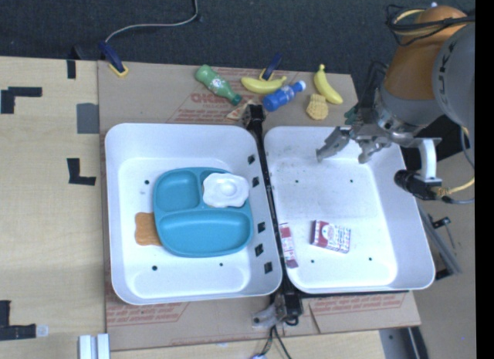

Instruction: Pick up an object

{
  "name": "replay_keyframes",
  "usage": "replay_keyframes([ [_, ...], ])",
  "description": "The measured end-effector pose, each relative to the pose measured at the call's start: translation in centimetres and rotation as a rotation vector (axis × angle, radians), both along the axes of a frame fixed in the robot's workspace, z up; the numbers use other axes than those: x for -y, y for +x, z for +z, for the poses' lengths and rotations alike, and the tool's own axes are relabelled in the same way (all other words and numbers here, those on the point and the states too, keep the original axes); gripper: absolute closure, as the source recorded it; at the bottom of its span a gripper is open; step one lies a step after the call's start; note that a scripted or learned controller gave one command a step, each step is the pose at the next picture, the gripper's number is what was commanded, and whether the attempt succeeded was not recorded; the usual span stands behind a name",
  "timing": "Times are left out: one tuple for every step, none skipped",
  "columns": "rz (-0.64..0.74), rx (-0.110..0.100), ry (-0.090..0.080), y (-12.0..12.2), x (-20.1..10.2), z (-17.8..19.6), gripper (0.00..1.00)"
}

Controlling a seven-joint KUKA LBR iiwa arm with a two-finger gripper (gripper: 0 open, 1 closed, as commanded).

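- Jaws: spread wide, nothing between them; gripper [349,149] over the right bin's [401,272] far edge.
- Red-and-white packet [331,236]: flat in right bin, near side, well apart from gripper.
- Left bin [123,218]: blue divided plate [197,222] bearing a white fried egg [225,190]; tan toast [145,229] beside the plate.

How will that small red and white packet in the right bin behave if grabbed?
The red and white packet lies flat on the right bin, so it probably won't roll. It looks thin and light, likely sliding when nudged. Flat-lying, it may be hard to pinch.
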State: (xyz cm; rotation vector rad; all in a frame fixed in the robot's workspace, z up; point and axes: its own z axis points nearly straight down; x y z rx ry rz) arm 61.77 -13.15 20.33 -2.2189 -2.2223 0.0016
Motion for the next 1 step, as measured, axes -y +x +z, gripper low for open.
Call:
replay_keyframes([
  [0.000, 0.003, 0.000, -4.14, -0.56, -11.70, 0.00],
])
